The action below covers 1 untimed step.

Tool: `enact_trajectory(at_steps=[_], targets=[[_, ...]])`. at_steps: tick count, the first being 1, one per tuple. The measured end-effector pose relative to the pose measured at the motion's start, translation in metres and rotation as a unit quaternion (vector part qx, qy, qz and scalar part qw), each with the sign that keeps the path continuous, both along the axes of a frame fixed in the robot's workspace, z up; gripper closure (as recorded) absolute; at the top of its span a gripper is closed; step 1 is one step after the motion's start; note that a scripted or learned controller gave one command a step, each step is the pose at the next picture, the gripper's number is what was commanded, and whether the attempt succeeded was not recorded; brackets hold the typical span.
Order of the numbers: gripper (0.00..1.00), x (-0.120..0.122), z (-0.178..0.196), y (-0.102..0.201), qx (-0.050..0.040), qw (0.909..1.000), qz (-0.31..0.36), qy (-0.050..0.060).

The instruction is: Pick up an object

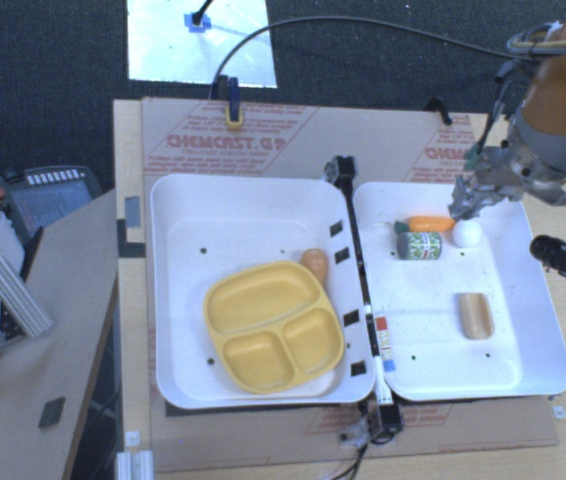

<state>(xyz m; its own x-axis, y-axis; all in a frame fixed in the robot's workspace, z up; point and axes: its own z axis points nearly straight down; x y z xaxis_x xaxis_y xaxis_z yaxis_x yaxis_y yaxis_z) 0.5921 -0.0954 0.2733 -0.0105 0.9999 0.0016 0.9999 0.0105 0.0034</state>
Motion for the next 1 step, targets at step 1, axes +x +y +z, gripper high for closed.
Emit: enact_trajectory(at_steps=[1], targets=[[1.00,0.0186,-0.0023,0.0576,-0.0001,1.0000,0.000,0.000]])
